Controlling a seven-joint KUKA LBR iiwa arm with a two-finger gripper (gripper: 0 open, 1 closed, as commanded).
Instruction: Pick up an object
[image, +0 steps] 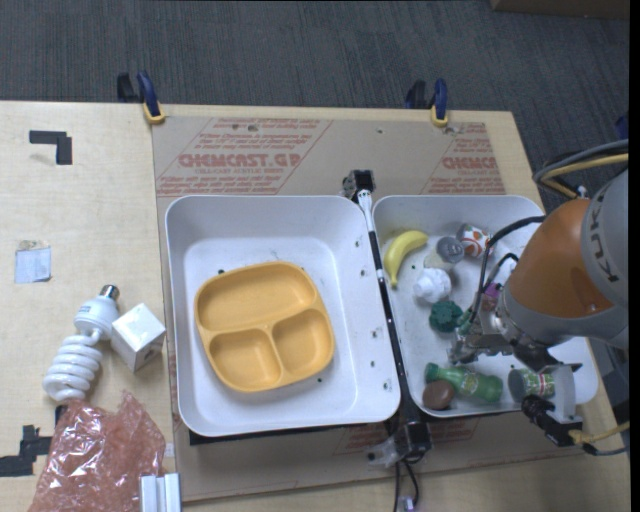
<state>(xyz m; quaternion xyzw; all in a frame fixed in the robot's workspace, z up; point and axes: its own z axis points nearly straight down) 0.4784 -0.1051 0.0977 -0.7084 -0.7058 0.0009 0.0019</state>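
The bench (80, 200) is pale wood with a brown card sheet (250, 155) clamped at its far edge, on dark grey carpet (300, 50). Two white bins sit side by side on the sheet, their inner rims touching. The left bin (180, 300) holds a yellow divided tray (265, 325), with bare white floor all round it. The arm (565, 280) reaches over the right bin (400, 215) and covers much of its right half. The gripper (470, 345) hangs low in that bin; whether its fingers are spread or closed I cannot tell, as the wrist shades them, and nothing is clearly seen between them. Just beyond the gripper lies a dark green toy (446, 317), then a white ball (433, 285), and farther still a banana (402, 252) and a small round orange-and-white thing (470, 240). Just on the near side lies a green bottle (468, 383), with a brown lump (437, 397) at its left end by the bin's near rim. The open floor of this bin is the strip to the gripper's left, along the shared rim. Off the sheet, far left, lie a spiral bulb (80, 350), a white cube (138, 335) and a pink bag (95, 455).
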